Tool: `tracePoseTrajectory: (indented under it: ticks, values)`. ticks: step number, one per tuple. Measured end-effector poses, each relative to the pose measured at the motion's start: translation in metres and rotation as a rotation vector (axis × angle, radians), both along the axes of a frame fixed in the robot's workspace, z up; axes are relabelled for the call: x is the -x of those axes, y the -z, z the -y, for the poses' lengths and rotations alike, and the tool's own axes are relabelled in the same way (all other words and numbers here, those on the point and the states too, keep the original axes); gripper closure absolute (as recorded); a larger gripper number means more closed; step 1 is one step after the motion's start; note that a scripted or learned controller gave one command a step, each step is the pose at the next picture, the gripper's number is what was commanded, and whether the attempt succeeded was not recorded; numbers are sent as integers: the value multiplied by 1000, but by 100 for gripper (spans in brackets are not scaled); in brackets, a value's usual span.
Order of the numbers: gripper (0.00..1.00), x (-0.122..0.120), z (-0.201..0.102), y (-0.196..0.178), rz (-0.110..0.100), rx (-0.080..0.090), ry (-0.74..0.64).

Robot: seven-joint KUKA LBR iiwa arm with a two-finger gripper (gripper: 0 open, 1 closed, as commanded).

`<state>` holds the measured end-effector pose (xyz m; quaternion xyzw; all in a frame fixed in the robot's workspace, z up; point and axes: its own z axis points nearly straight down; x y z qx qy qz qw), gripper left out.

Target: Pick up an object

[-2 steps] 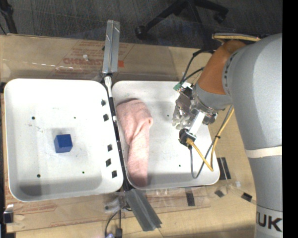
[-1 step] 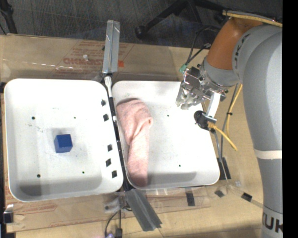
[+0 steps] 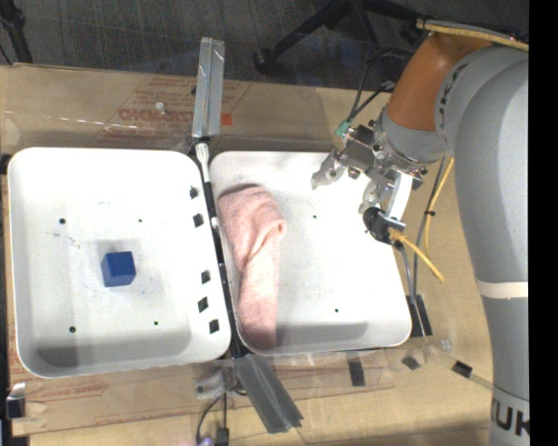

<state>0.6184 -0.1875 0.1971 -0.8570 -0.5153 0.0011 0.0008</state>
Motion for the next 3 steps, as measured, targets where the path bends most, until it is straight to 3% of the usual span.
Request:
tracePoseTrajectory:
  ticks: [1, 2, 3]
  values:
    - [0, -3, -28, 106, -3, 0, 109]
    - [100, -3, -28, 97, -7, -1, 105]
    - [100, -34, -39, 15, 1, 0, -260]
